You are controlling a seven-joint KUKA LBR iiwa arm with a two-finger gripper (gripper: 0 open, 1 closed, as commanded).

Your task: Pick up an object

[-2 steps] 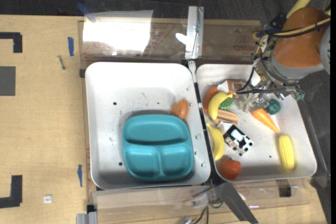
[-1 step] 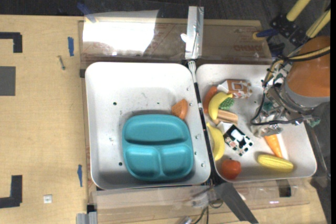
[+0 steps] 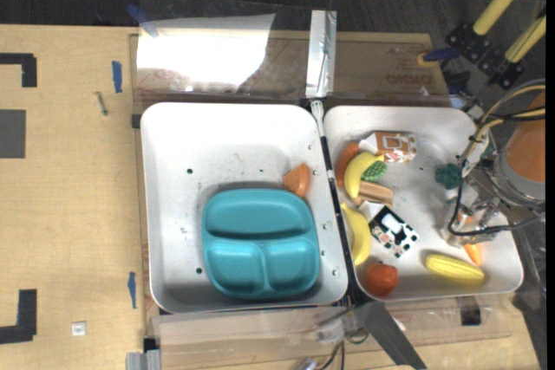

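The pincer (image 3: 475,217) hangs at the right bin's (image 3: 416,115) right edge, its state impossible to tell, so it should drop straight onto the lemon (image 3: 453,268) near the front right corner, clear of the die (image 3: 393,233).

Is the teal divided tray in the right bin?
No, the teal divided tray lies in the left bin, beside a small orange piece.

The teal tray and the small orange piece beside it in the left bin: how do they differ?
The teal tray is far larger than the orange piece. The tray is a flat, three-compartment rounded rectangle; the orange piece is a small rounded lump. The tray sits at the bin's front, the piece behind its right corner. Both lie in the left bin.
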